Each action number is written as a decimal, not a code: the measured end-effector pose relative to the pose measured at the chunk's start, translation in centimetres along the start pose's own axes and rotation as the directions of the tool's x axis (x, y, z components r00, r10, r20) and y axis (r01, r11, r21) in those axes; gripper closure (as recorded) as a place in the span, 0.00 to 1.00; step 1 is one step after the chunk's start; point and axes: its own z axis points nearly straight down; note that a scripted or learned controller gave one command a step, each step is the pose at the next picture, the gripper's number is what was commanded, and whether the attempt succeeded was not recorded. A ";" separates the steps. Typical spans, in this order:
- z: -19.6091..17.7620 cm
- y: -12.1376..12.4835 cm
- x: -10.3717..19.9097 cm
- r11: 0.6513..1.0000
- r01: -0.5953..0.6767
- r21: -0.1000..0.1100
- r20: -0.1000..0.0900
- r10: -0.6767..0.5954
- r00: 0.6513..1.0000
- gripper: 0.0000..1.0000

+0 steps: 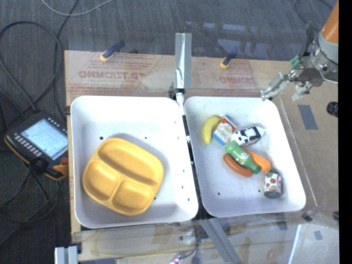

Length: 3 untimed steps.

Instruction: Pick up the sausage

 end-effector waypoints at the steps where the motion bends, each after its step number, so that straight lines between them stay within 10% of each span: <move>1: 12.5 -4.7 0.2 0.997 -0.082 0.003 -0.002 0.082 0.997 0.00; 2: 21.0 -9.8 6.4 0.999 0.032 -0.001 -0.006 -0.032 0.999 0.00; 3: 20.0 -9.7 6.5 0.999 0.034 -0.003 -0.008 -0.034 0.999 1.00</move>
